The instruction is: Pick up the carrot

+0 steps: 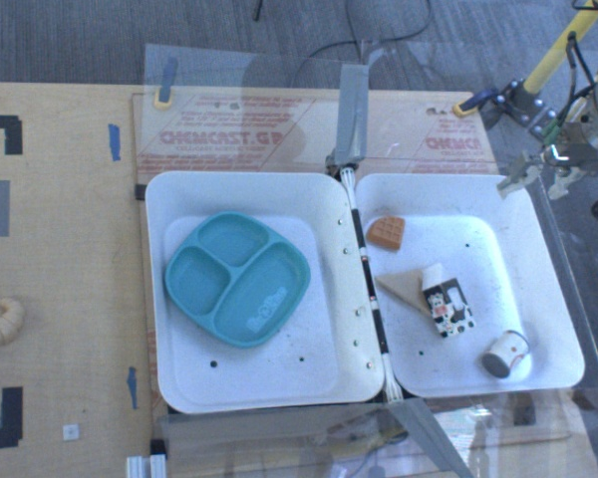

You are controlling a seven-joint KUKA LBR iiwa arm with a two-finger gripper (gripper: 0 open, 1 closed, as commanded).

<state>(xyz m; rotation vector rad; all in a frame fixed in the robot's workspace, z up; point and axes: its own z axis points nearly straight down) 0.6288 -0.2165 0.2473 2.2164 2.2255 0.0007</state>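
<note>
Left bin (179, 366) holds a teal 3-part plate (237, 279); right bin (538, 257) holds a waffle (386, 232), tan wedge (400, 289), carton (448, 309) and cup (505, 354).

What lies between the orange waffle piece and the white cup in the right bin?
The camera view shows a small black-and-white carton between the orange waffle piece and the white cup, a beige wedge just to its left.
</note>
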